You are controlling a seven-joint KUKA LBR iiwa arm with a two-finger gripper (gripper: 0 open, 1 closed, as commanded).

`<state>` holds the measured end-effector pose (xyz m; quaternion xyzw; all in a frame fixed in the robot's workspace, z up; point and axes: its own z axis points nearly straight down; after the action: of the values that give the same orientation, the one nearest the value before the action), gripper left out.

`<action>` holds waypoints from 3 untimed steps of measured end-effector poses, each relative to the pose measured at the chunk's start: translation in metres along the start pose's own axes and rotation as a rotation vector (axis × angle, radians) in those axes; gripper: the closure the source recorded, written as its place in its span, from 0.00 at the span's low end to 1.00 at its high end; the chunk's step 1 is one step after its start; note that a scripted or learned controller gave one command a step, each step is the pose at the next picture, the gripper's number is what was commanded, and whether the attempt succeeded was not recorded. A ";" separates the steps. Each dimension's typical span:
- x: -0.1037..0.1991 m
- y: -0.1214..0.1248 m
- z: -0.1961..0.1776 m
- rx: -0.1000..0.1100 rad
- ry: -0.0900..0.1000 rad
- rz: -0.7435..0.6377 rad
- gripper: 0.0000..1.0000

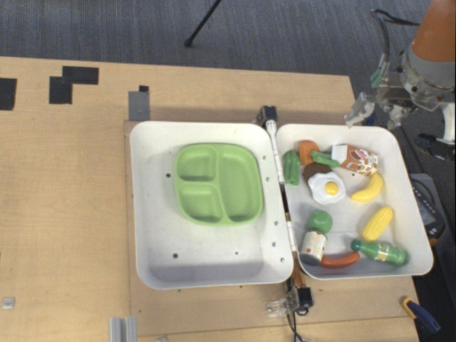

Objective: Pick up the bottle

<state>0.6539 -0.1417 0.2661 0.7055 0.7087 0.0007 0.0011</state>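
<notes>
The bottle (380, 251) is green with a yellow label and lies on its side in the front right corner of the right bin (413, 191). A red sausage (339, 261) lies just left of its neck. My gripper (375, 111) hangs over the far edge of the right bin, below the orange band of the arm (434, 30). Its fingers stand apart with nothing between them. The bottle is far from the gripper, at the opposite end of the bin.
The right bin also holds a corn cob (377, 223), a banana (368, 189), a fried egg (326, 187), a carton (356, 160), a carrot (308, 150), a can (312, 246) and green vegetables. A green divided plate (217, 184) sits in the left bin (149, 262).
</notes>
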 end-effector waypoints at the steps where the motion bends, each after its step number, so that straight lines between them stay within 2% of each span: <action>1: 0.001 0.001 -0.011 -0.004 -0.001 -0.005 1.00; 2: 0.053 -0.101 -0.046 0.000 0.001 0.115 1.00; 3: 0.096 -0.154 0.002 0.001 0.001 -0.059 1.00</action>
<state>0.4997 -0.0463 0.2636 0.6843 0.7292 0.0006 0.0005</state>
